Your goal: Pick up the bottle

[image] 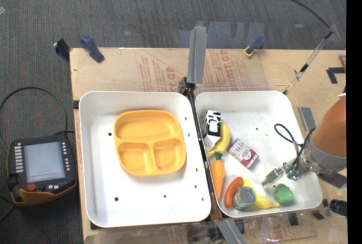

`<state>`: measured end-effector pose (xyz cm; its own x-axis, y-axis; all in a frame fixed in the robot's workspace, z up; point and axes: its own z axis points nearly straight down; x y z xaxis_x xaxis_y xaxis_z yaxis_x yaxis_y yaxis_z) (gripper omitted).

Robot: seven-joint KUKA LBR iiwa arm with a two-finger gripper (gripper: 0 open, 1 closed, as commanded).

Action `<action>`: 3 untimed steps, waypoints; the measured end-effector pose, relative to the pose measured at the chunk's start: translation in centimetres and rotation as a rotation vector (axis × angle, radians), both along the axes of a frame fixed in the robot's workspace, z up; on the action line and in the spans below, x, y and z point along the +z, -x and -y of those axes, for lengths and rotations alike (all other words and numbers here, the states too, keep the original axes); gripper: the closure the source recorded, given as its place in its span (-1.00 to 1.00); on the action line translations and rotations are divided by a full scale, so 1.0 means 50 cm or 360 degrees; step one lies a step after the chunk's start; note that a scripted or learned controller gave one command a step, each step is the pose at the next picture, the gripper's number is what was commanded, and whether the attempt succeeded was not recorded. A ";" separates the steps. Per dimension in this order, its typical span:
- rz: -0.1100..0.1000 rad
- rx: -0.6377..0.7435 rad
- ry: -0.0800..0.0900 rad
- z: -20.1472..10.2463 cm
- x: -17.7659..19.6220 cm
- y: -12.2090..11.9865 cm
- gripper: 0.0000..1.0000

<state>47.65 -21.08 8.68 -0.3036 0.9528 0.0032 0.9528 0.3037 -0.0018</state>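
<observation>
Reaching in from the lower right of the frame, the grey arm with its orange band (338, 134) ends in a small metal two-finger gripper (277, 176) low over the right-hand shallow white bin (266, 102). Whether anything sits between its tips, or how wide it stands, cannot be told at this size; it hangs just above a small green pepper-shaped toy (284, 195) in that bin's lower right corner.

Lying at the upper left of the same bin, close against the wall shared with the other bin, is the small white bottle with a black-and-white label (212, 123), well apart from the gripper. A yellow plastic banana (222, 140) curves just beside and below it, touching or nearly so. Below that lies an orange plastic carrot (218, 177), then a red-orange sausage-shaped toy (232, 191) and a round tin can with a grey lid (245, 197) resting by a second yellow banana-like piece (263, 201). A small pink and white carton (242, 153) lies near the bin's middle, and a black looped cord (286, 134) lies to its right.

Occupying the left-hand white bin (95, 180) is a yellow plastic divided tray (150, 141). A grey teach pendant with a screen (41, 166) sits at the lower left on the floor.
</observation>
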 end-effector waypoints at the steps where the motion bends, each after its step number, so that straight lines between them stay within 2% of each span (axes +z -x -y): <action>1: -0.0001 -0.0005 -0.0002 0.000 0.018 0.000 1.00; 2: -0.0001 -0.0007 -0.0002 0.000 0.018 0.000 -1.00; 3: -0.0003 -0.0007 -0.0005 0.000 0.035 -0.001 1.00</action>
